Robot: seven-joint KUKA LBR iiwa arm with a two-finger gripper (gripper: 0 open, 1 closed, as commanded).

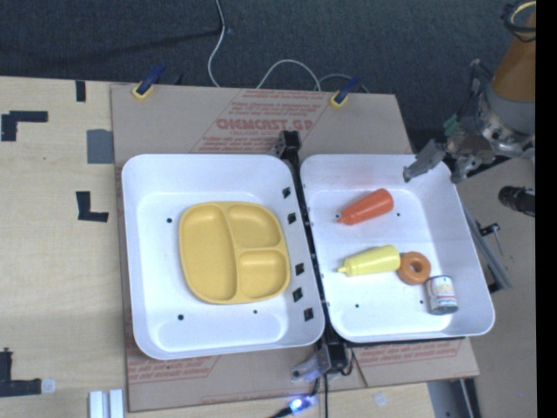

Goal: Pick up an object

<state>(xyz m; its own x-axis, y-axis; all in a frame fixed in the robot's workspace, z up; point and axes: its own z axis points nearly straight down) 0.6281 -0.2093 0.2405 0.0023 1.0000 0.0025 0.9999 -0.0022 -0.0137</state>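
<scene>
The right bin (466,233) holds an orange carrot (366,206), a yellow mustard bottle (372,261), a brown doughnut (414,268) touching the bottle's base, and a small tin can (442,294) near the bin's front right corner. My gripper (432,160) hangs over the far right corner of this bin, above and to the right of the carrot, with nothing between its fingers. The grey arm with its orange band (513,72) reaches in from the right edge.
The left bin (144,259) holds a yellow divided plate (233,252). Both bins rest on a cardboard sheet (261,120) held by clamps at the back. A white cable (287,68) loops behind the bins.
</scene>
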